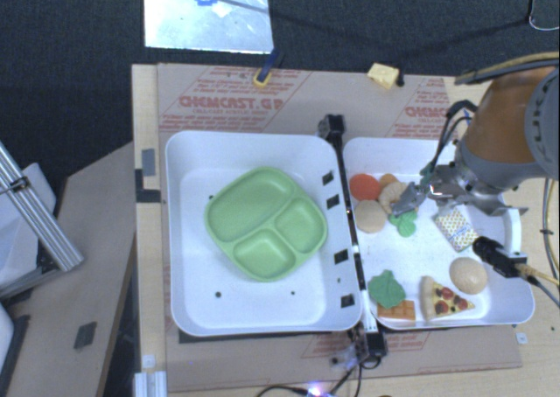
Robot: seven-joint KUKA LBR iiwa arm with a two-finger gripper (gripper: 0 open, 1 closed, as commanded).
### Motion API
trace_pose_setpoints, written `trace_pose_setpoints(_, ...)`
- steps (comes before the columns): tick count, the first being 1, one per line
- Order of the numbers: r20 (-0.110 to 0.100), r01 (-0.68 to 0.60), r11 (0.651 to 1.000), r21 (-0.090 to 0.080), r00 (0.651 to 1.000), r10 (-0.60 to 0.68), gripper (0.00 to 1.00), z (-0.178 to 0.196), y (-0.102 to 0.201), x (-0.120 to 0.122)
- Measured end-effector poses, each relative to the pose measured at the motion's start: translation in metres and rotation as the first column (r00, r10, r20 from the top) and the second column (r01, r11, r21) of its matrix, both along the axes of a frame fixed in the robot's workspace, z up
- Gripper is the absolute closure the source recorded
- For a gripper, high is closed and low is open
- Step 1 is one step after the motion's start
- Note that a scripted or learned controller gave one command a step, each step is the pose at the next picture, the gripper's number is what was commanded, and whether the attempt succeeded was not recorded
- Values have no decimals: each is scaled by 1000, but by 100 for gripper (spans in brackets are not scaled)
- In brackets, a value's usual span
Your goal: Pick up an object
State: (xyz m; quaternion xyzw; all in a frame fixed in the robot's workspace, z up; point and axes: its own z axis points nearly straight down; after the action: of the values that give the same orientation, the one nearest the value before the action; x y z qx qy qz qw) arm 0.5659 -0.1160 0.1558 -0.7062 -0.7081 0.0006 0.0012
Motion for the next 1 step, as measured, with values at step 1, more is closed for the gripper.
trace_pose_setpoints(1, 0, -1, 1000, 0, 1000, 1, 0, -50, 5, 9)
